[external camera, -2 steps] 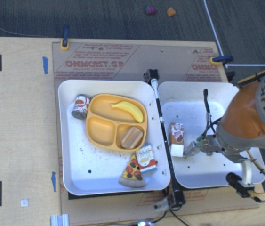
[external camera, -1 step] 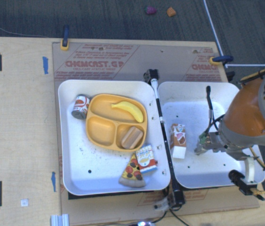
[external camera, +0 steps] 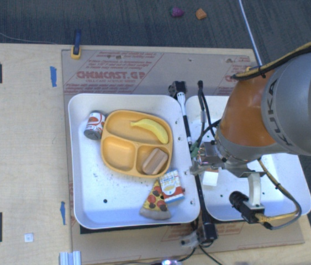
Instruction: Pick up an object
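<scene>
Your candidates all sit in the left shallow white plastic bin (external camera: 83, 164). A yellow three-compartment plastic tray (external camera: 123, 152) lies near its middle, and it acts as a nest: the yellow toy banana (external camera: 151, 129) rests in the long upper compartment, and a tan rounded block, perhaps a toy bread or sausage piece (external camera: 154, 161), sits in the lower right compartment. The lower left compartment holds nothing. A small red-and-white can (external camera: 94, 125) lies on its side, touching the tray's upper left rim. A small white-and-blue carton with orange print (external camera: 172, 185) and a toy pizza slice with red dots (external camera: 155, 202) lie just beside each other near the bin's lower right corner — loose on the flat floor, so likely easier to reach than the things walled in by the tray.

The grey arm with its orange band (external camera: 249, 117) hangs over the right white bin (external camera: 288, 203), close to the divide between the bins. The tool (external camera: 209, 164) is hidden beneath the wrist — I cannot tell its state, and nothing is seen held.
</scene>
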